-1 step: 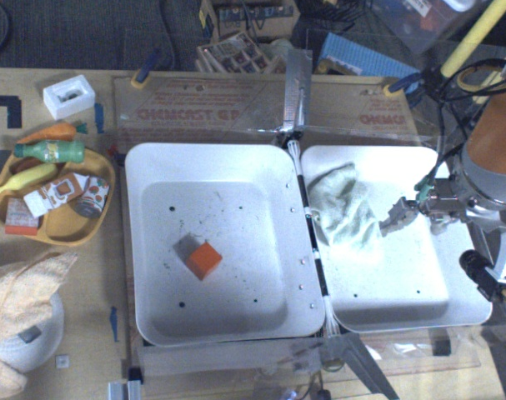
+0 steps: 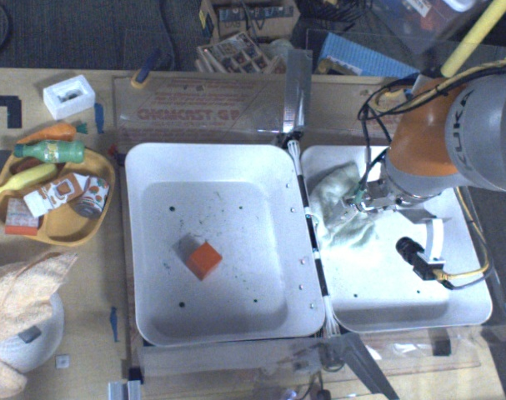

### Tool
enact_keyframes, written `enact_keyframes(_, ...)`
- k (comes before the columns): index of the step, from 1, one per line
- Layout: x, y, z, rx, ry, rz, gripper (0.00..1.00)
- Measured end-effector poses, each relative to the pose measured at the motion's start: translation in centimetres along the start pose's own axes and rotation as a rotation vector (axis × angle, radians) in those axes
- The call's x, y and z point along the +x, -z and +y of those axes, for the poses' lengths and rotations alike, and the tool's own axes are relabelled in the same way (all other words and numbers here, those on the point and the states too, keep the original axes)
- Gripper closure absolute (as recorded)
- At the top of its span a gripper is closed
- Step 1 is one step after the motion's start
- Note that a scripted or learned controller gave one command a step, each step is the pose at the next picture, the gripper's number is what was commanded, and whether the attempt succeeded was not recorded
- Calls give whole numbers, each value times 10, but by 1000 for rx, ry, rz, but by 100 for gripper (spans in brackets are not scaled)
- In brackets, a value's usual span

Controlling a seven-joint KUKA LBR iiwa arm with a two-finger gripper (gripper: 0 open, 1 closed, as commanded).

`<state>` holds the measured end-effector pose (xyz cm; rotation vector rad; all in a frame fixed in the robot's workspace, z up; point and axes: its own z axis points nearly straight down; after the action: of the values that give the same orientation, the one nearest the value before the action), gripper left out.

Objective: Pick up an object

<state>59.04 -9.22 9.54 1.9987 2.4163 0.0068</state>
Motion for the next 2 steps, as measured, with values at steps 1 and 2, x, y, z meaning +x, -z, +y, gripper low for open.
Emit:
enact_keyframes(1,-5,10,-1,-3,-9,0,100)
enact_keyframes(2,-5,10,-1,-2,-9,0,0)
